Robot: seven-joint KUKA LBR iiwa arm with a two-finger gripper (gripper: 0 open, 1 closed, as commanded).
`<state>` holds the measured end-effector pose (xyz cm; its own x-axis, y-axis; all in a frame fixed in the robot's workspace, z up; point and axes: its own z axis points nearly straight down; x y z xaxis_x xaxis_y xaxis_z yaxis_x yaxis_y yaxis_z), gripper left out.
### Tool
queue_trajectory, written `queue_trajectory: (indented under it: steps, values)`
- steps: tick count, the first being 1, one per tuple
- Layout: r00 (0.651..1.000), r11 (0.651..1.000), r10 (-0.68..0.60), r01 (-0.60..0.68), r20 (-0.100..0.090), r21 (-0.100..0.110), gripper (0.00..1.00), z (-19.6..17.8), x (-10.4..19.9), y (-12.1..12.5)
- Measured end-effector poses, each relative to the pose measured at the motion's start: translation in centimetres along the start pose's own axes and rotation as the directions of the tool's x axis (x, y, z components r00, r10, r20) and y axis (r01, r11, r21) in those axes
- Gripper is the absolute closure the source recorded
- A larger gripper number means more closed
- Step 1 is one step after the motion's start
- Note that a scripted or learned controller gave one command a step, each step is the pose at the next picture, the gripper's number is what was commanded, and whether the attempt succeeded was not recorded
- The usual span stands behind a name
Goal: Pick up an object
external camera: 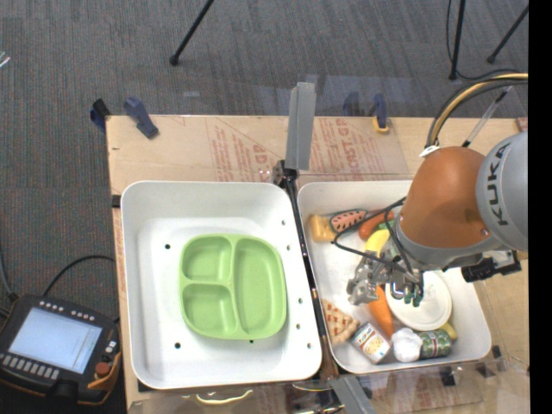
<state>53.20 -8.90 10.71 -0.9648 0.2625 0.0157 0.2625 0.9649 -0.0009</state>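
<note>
On grey carpet, the wooden bench (216, 145) bears two bins (147, 222).

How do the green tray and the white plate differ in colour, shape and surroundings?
The tray is light green; the plate is white. The tray is a rounded rectangle split into three compartments; the plate looks round and undivided. The tray lies alone in the left bin; the plate sits in the right bin among toy foods, partly under the arm. Both lie flat.
</note>
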Motion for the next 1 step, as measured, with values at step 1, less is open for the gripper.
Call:
queue_trajectory:
  steps: [1]
  values:
    - [1.0,1.0,0.0,0.0,0.013,-0.002,0.0,-0.59,-0.4,0.06]
